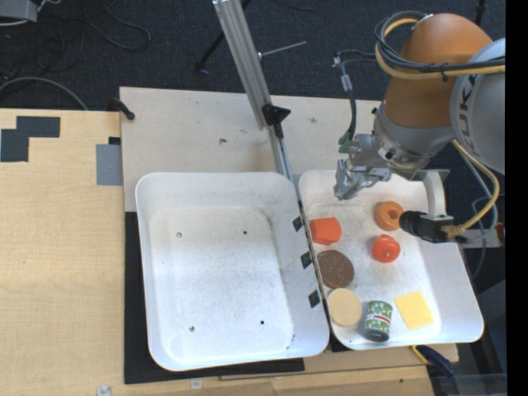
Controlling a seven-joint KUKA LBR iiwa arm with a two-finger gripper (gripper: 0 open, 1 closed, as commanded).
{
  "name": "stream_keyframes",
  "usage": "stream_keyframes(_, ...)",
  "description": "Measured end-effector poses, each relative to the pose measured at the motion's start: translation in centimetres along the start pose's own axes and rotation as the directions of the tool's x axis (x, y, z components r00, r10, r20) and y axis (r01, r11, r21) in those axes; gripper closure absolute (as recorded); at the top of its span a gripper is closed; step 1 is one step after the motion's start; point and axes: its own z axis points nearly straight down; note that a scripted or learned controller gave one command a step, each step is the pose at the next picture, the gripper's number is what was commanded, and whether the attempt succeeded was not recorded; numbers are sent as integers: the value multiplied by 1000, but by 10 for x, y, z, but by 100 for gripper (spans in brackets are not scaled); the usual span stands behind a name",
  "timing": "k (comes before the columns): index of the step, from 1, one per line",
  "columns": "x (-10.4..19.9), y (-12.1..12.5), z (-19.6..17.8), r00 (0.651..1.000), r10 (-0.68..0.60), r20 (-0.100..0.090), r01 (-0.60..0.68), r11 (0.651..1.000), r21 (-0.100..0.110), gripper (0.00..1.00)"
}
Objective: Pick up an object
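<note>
The gripper (350, 181) is poised over the upper part of the right bin (462, 304); its state cannot be told, and nothing is seen held; the orange block (326, 231) lies just below it, the orange ring (388, 215) to its right.

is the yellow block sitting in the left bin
No, the yellow block lies in the right bin, near its front corner beside the small green can.
</note>
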Motion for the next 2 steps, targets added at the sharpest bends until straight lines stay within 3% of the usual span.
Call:
stream_keyframes(1, 51, 3, 17, 1000, 0, 1, 0, 1000, 1, 100)
stream_keyframes(2, 101, -21, 30, 1000, 0, 1, 0, 1000, 2, 100)
